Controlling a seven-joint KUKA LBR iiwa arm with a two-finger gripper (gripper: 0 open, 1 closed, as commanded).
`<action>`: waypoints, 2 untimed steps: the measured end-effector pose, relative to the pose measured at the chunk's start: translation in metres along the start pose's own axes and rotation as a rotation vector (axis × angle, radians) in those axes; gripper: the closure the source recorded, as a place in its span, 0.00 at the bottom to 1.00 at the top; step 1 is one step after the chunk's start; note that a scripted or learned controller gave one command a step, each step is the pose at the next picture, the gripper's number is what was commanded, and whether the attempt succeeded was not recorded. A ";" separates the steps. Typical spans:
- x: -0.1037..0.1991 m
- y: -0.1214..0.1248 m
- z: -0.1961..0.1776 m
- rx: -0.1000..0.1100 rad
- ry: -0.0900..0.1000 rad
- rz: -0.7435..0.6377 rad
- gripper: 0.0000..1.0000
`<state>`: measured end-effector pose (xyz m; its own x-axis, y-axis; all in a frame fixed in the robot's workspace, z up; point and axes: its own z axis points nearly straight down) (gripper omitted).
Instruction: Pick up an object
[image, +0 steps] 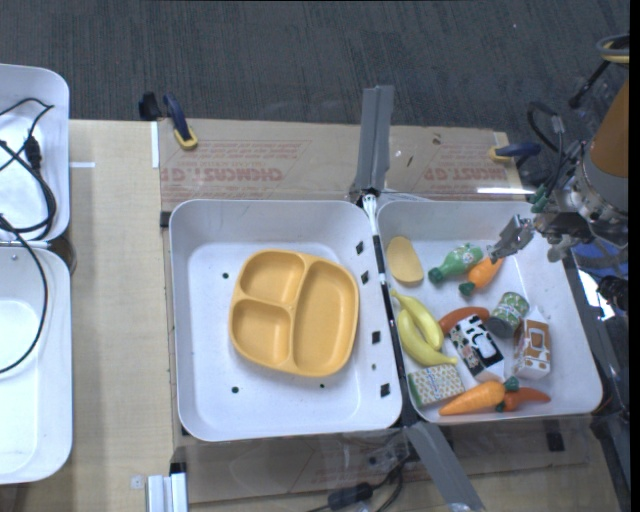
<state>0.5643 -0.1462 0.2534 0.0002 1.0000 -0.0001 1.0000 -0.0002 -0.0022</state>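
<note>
The right bin (440, 228) holds several small items. There is a tan oval piece (405, 260), a green bottle (455, 262) and a small carrot (483, 272). Bananas (420, 328), a green can (510, 310), a small carton (535, 348) and a black-and-white item (480, 345) lie there too. A patterned block (435, 383) and a large carrot (475, 397) sit at the front. My gripper (532, 245) hovers over the bin's back right corner, just right of the small carrot. Its fingers are spread open with nothing between them.
A yellow divided plate (295, 312) lies in the left bin (200, 260). A grey divider post (374, 140) rises between the bins at the back. Blue clamps (178, 120) hold the cardboard sheet. White fixtures with black cables (25, 160) stand at far left.
</note>
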 end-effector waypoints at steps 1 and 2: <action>-0.050 0.025 0.158 -0.004 -0.002 -0.036 0.00; -0.050 0.025 0.149 -0.004 -0.001 -0.034 1.00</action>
<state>0.5887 -0.1967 0.1042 -0.0340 0.9994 -0.0011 0.9994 0.0340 0.0014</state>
